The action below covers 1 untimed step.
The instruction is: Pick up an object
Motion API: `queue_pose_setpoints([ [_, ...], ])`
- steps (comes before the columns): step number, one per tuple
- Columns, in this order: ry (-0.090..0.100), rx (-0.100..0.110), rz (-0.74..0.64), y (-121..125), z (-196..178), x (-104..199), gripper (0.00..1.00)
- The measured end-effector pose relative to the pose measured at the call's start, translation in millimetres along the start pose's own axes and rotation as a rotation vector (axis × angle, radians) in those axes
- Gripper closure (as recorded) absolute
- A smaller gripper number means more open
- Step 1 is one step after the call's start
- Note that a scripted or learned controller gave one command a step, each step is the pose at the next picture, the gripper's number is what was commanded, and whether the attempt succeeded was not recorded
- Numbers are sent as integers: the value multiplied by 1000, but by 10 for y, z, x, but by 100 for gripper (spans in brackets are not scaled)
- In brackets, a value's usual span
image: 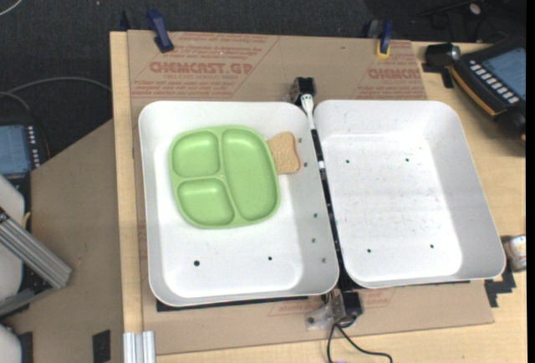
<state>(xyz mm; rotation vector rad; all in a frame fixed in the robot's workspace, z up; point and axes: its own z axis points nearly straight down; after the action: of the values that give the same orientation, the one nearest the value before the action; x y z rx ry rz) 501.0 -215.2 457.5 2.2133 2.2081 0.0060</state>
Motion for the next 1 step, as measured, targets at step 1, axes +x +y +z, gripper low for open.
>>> queue_pose_setpoints([
  [1, 12, 22, -3, -244, 886, 295, 100],
])
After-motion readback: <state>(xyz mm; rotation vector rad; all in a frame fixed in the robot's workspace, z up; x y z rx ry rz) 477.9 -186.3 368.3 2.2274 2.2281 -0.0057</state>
